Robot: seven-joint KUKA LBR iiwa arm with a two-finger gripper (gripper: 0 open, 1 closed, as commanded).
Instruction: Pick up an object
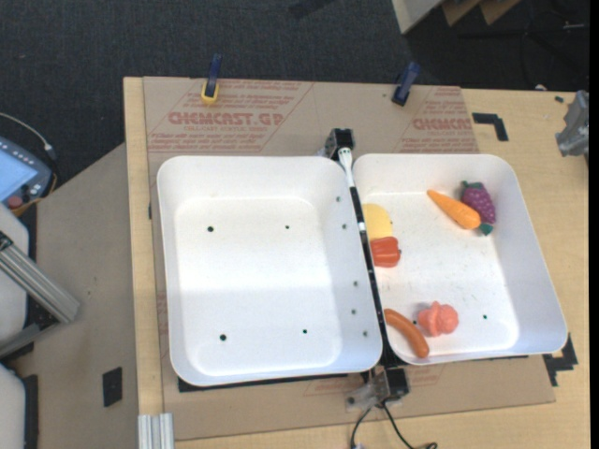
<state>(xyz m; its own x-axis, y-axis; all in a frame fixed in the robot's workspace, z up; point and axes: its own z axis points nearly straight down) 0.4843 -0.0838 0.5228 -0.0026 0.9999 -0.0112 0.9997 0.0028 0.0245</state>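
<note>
Six toys lie in the right bin, on the arm's side so you can reach them, the carrot touching the grapes, but you cannot tell if the claw at the right edge is released or clenched.

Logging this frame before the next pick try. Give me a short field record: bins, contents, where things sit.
left bin: no items seen in it
right bin: six toy foods
far right corner: carrot touching purple grapes
by divider: yellow piece above red piece
near edge: sausage beside pink item
arm: grey part at right edge
</note>
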